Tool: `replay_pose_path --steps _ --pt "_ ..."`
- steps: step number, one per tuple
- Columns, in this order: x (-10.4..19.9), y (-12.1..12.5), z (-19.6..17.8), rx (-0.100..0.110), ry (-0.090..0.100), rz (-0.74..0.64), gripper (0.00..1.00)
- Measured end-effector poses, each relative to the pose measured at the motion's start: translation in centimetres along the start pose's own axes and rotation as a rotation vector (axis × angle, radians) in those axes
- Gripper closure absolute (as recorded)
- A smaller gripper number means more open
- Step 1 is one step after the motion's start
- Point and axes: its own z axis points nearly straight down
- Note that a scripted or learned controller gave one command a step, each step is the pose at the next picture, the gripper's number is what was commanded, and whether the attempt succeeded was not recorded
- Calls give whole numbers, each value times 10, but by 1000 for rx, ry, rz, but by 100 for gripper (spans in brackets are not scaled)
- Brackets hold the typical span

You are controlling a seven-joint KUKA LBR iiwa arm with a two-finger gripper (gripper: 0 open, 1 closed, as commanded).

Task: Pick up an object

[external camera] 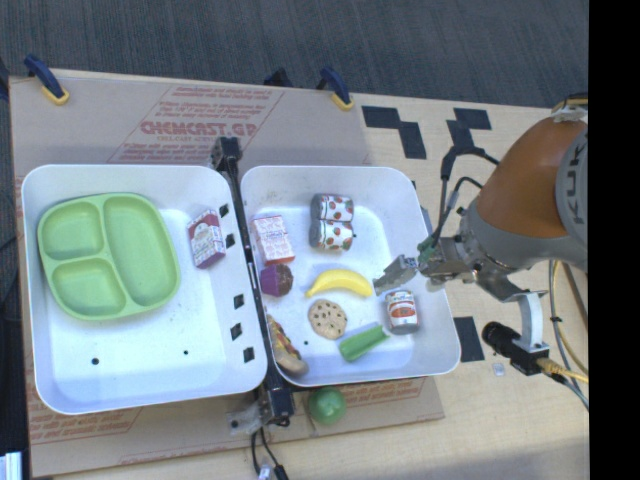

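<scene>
The tool (pixel 396 274) hangs low in the right bin (pixel 400 183), right of centre frame, just above a small red-labelled can (pixel 402 311) and right of the banana (pixel 339 284); nothing sits between its fingers, and whether they are spread cannot be told. A green divided plate (pixel 105 256) lies in the left bin (pixel 120 378).

The two shallow white bins (pixel 150 368) looked like smooth plastic with a soft sheen, and the pale green three-section tray (pixel 105 256) in the left one had the same moulded, faintly glossy finish. Under them lay a matt brown cardboard sheet (pixel 200 118) printed in red, while the yellow toy banana (pixel 339 283) and the small red-labelled can (pixel 401 311) appeared slick and shiny.
</scene>
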Motion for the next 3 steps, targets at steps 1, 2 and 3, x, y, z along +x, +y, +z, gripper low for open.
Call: replay_pose_path --steps 1,2,3 --pt "-17 70 106 -13 -4 -1 0" --pt "-16 70 96 -11 -3 -6 100" --pt "-16 70 96 -11 -4 -6 0"
